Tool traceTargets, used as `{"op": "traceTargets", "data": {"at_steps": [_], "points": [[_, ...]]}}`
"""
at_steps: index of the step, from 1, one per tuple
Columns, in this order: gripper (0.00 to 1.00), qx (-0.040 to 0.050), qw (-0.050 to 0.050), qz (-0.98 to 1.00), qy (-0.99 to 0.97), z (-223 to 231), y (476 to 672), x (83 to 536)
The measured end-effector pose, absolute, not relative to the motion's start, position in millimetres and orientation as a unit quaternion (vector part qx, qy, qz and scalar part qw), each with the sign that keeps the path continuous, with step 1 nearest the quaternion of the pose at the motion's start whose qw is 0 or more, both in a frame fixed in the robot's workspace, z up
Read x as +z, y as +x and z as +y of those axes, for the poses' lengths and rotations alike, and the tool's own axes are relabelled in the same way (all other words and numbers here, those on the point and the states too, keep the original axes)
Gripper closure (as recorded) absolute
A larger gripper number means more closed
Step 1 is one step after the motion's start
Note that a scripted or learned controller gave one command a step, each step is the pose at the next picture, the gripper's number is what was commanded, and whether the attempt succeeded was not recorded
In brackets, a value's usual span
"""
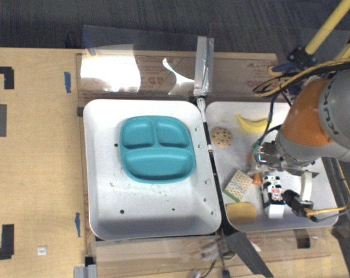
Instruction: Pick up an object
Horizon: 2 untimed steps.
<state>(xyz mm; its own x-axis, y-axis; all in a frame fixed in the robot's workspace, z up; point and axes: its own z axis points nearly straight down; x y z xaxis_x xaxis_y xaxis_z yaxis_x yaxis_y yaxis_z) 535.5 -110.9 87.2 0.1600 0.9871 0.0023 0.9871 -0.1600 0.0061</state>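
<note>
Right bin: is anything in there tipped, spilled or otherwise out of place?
Nothing looks spilled or broken. The banana, the round cookie, the patterned card and the bread roll lie loosely scattered in the right bin, the card askew. The gripper sits low among them. The teal tray lies flat in the left bin.

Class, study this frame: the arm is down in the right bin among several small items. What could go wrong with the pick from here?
1. Clutter: the gripper sits among close-set things, a patterned card and a tan bread-like piece, so it may nudge or catch the wrong one.
2. The banana and cookie lie near the right bin's edges, where a wall may block the fingers.
3. Loose cables trail near the arm and could snag.
</note>
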Motion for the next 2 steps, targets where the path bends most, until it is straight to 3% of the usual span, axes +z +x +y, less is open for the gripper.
{"op": "traceTargets", "data": {"at_steps": [1,2], "points": [[1.0,0.0028,0.002,0.658,0.753,-52.9,530.1,258.2],[1.0,-0.0015,-0.002,0.67,0.742,-23.2,535.0,246.1]]}}
